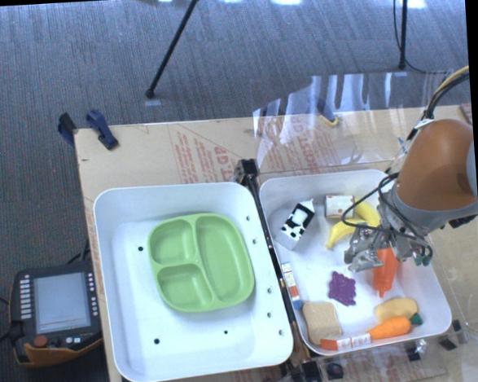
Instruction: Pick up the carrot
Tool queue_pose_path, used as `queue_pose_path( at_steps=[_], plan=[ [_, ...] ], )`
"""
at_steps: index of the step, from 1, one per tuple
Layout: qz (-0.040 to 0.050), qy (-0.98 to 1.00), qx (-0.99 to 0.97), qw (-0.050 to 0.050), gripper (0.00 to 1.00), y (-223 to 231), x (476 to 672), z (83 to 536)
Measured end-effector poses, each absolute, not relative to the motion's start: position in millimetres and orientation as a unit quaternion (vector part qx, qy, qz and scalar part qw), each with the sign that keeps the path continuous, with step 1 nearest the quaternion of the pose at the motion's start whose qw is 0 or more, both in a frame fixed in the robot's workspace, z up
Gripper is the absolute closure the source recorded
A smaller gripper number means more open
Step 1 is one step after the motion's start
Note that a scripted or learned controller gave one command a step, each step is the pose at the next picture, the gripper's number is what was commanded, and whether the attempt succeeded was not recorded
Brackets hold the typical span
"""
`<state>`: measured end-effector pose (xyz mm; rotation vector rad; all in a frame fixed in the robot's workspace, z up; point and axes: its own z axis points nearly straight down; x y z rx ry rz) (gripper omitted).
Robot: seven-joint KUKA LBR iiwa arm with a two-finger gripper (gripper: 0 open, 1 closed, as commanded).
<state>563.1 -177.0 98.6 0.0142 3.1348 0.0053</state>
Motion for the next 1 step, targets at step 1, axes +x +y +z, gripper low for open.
queue_pose_path(
  at_steps=[1],
  plan=[
    [0.0015,0.991,0.134,0.000,1.00,-84.6,552.6,126.3]
  ],
)
